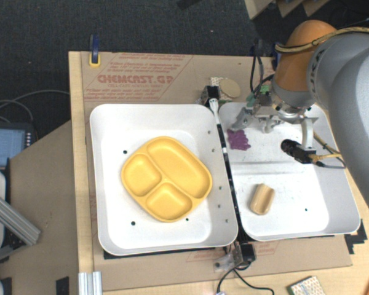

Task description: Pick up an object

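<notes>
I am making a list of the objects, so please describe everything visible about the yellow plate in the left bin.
The yellow plate is a rounded, divided dish that looks like smooth plastic. Raised ridges split it into three compartments: one large toward the back, two smaller toward the left and front. It lies flat and right side up, turned at an angle, near the middle of the left bin, resting on the bin's floor. Nothing else touches it, and nothing lies in its compartments.
</notes>
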`<action>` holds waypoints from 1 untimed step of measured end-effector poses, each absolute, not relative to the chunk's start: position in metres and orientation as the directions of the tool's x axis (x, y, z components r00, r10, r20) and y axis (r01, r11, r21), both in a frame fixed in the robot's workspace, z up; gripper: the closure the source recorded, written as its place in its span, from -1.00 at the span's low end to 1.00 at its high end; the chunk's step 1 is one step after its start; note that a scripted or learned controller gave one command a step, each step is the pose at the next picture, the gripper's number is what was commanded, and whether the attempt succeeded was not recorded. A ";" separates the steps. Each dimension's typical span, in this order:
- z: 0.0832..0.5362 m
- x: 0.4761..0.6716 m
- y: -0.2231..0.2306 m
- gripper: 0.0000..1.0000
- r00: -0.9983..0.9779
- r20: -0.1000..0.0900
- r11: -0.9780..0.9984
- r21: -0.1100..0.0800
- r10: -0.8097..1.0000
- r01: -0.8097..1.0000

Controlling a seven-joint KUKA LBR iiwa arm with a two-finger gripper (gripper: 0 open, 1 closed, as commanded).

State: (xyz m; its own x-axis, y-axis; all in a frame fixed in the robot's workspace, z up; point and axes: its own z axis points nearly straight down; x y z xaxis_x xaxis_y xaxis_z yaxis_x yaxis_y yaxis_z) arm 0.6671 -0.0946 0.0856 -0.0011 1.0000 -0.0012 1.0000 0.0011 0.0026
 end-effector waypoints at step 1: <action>0.086 0.667 -0.094 -1.00 -0.001 -0.002 0.001 0.002 1.000 1.000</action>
